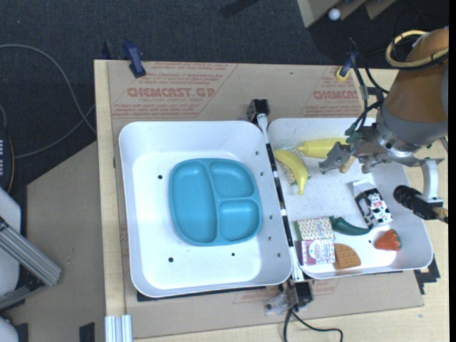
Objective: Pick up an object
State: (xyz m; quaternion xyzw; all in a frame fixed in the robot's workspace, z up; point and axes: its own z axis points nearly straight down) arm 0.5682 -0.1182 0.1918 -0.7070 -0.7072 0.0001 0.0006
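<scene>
The right bin holds several small items. Two yellow bananas lie at its far left, one flat along the back and one curving toward the front. My gripper hangs over the back of this bin, just right of the flat banana's end. Its fingers are spread open with nothing between them. A black-and-white spotted toy lies in front of the gripper. Nearer the front are a green pepper-like piece, a red piece, a small printed box and a brown slice.
The left bin holds a blue divided plate. A raised divider with black clips separates the bins. The grey and orange arm comes in from the upper right over the right bin's far corner.
</scene>
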